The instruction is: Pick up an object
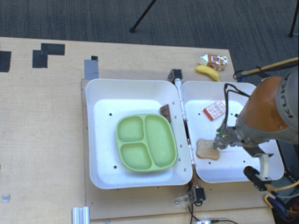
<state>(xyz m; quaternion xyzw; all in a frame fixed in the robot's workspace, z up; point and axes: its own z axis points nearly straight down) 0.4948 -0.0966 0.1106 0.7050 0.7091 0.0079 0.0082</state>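
- Camera view: gripper (219, 143) low in the right bin (233, 171), touching the toast slice (207, 150), positioned for a grab.
- Finger spread: cannot tell.
- Red packet (214, 109) lies beyond the toast.

A flat tan slice of toast (207, 150) is seen lying in the right white bin (233, 171), just left of the fingers (218, 143) and seemingly touching them. A small red-and-white packet (214, 109) is laid flat farther back in the same bin, well apart from the fingers.
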